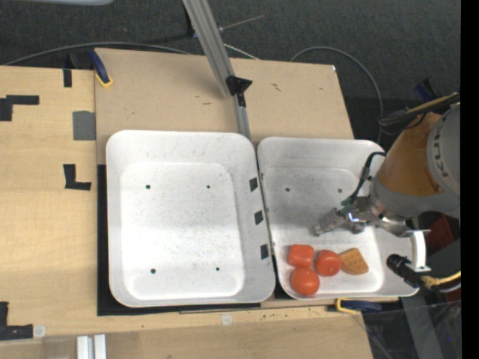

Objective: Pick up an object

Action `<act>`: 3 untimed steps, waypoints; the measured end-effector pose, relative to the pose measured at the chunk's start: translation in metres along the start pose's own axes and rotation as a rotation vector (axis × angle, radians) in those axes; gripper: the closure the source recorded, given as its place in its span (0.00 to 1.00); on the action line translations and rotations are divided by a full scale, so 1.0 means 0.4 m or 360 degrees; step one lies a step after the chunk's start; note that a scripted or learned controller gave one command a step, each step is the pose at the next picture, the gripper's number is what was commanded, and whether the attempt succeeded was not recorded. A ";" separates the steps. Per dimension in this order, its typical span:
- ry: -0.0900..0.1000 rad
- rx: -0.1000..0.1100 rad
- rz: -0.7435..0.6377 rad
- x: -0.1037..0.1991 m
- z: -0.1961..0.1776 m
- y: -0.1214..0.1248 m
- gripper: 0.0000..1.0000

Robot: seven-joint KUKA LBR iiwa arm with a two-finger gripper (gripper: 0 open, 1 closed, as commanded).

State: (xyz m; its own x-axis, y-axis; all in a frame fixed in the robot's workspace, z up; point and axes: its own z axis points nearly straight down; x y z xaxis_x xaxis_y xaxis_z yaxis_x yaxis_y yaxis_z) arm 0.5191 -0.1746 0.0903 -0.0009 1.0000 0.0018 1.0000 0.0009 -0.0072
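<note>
The right bin (314, 155) serves as the reference for everything here. Along its near edge lie four small objects in a tight cluster: three red tomato-like pieces and one tan piece. One red piece (301, 256) sits toward the bin's left wall, a second (328, 263) lies just beside it, nearer the bin's right side, and a third (304, 281) rests below those two, close against the bin's near rim. The tan piece (354, 261), possibly a bread roll or pastry, though the view is too coarse to be sure, touches or nearly touches the second red piece on the side nearer the bin's right wall. The gripper (329, 226) hangs over the middle of the right bin, just above the cluster and apart from it, with nothing visible between its fingers; whether they are parted or closed cannot be made out from this angle. The grey arm with its orange band (408, 163) extends in over the bin's right wall. The left bin (120, 200) sits flush against the right bin's left wall.
</note>
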 end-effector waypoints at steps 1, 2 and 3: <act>-0.0002 -0.0006 -0.0002 0.000 -0.033 0.003 1.00; -0.0005 -0.0018 -0.0002 0.020 -0.183 0.004 1.00; -0.0005 -0.0017 -0.0001 0.016 -0.292 0.018 1.00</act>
State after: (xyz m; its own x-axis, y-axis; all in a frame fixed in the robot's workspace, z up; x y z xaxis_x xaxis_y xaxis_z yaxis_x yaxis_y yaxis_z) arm 0.5274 -0.1685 0.2071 -0.0015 1.0000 -0.0014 1.0000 0.0016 0.0036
